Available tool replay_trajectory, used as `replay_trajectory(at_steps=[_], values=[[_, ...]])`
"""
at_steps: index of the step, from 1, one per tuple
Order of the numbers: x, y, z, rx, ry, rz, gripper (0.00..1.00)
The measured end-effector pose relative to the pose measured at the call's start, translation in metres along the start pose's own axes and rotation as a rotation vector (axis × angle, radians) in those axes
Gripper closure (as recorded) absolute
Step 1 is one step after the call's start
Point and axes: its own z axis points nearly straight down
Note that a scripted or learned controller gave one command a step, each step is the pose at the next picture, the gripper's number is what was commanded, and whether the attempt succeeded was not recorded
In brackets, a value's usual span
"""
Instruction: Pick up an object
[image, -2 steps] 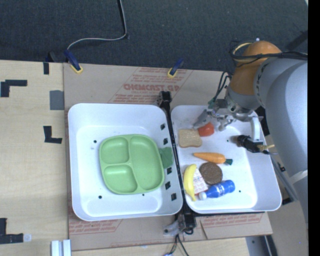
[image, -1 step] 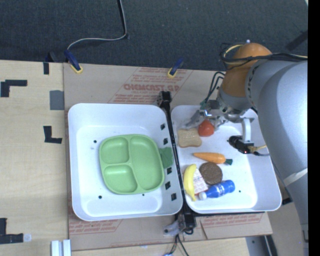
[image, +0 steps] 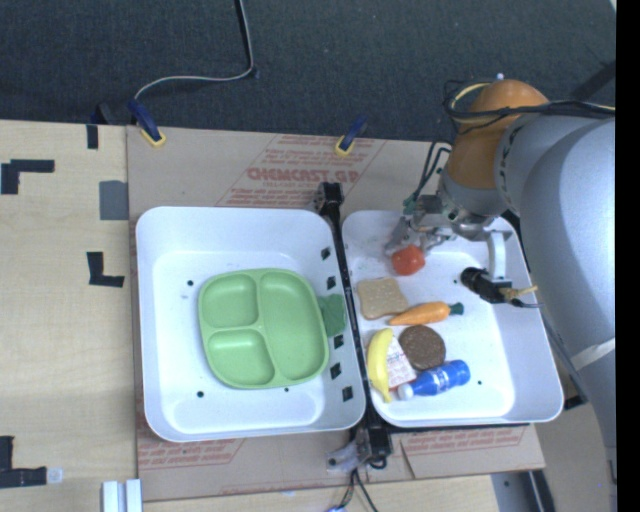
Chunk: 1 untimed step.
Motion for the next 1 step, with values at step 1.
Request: replay_trajectory(at_steps=[1], values=[[0.0644,-0.0015,-0.0864,0.008,0.006,-0.001,1.0]])
